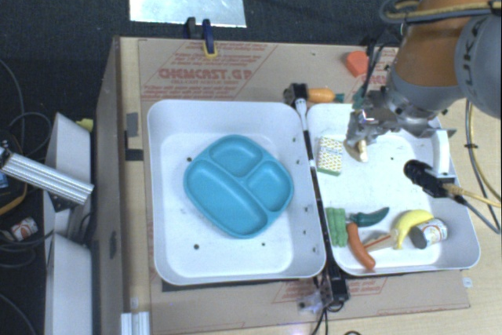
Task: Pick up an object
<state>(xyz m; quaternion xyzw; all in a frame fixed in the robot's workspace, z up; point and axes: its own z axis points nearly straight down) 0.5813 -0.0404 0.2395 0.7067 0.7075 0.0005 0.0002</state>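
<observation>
The end effector (361, 139) hangs over the back part of the right bin (463, 247), just beside a dotted yellow sponge (330, 155) on its left. A pale piece sits between its narrow fingers.

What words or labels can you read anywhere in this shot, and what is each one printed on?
"CHEMCAST GP", red print on the brown board under the bins, behind the left bin.
Smaller red lines around that print: too blurred to read.
Label on the small can in the right bin: too small to read.
Dotted card in the right bin: a pattern, no legible text.
</observation>
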